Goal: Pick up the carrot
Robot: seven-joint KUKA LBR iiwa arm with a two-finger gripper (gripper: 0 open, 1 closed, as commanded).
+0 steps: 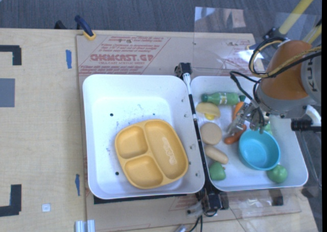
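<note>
Two shallow white bins side by side on the bench. In the left bin [102, 98], a yellow divided tray [150, 153] with three compartments, lying toward the near side.

In the right bin [299, 167], a crowd of toy food. At the far side, a green bottle [220, 97] lying on its side. Just near of it, a yellow piece [208, 109]. Further near, a round tan piece [210, 134], then a tan oblong piece [215, 154], then a green piece [217, 171] by the near wall. At the right, a blue bowl [259, 150] standing upright, and a second green piece [277, 174] in the near right corner.

Carrot [236, 123] lying at a slant in the middle of the right bin, orange, far end beside the bottle, near end reddish and close to the bowl's left rim.

Gripper [249, 120] low over the right bin, reaching in from the right under the grey arm with its orange band [287, 70]. Fingers pointing down right at the carrot's right side, touching or nearly so. Cannot tell whether the jaws are spread or pinched, nor whether the carrot sits between them or just beside.
</note>
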